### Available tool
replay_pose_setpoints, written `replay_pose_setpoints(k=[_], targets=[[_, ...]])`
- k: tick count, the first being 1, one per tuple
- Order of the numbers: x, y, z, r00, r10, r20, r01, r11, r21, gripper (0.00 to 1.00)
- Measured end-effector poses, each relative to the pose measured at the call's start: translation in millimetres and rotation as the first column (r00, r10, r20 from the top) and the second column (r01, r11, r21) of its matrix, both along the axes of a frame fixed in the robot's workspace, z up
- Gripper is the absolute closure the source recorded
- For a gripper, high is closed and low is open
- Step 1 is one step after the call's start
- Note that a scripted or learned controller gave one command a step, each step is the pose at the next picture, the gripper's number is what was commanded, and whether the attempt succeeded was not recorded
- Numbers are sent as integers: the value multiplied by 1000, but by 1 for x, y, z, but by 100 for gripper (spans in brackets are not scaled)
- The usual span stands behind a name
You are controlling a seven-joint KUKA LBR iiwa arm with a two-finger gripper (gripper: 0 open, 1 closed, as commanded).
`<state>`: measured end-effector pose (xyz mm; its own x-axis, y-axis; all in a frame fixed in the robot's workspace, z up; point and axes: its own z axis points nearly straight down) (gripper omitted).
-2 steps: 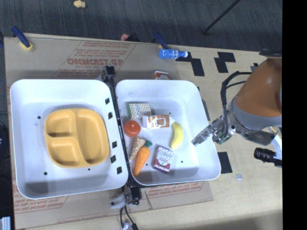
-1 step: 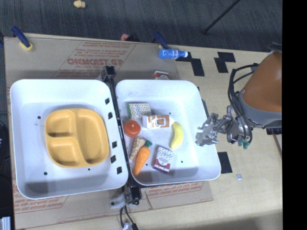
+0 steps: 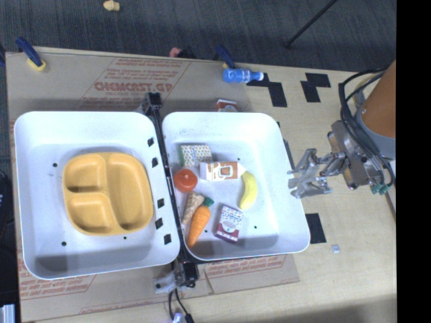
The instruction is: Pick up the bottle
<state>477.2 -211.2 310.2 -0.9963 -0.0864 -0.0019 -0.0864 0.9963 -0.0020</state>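
A small blue bottle lies on its side on the bench, just behind the back rim of the right bin. My gripper hovers outside that bin, beside its right rim and well to the front right of the bottle. Its fingers are spread open, with nothing between them.
The right bin holds a patterned box, an orange-and-white carton, a tomato, a banana, a carrot and a red packet. A yellow divided tray sits in the left bin. Blue clamps grip the bench's back edge.
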Motion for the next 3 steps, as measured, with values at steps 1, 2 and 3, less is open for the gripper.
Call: replay_pose_setpoints(k=[1, 2, 3], targets=[[1, 0, 11, 1000, 1, 1, -1, 1000, -2, 100], [2, 0, 21, 1000, 1, 3, -1, 1000, -4, 100], [5, 0, 26, 677, -736, 1, 736, 677, 1, 100]])
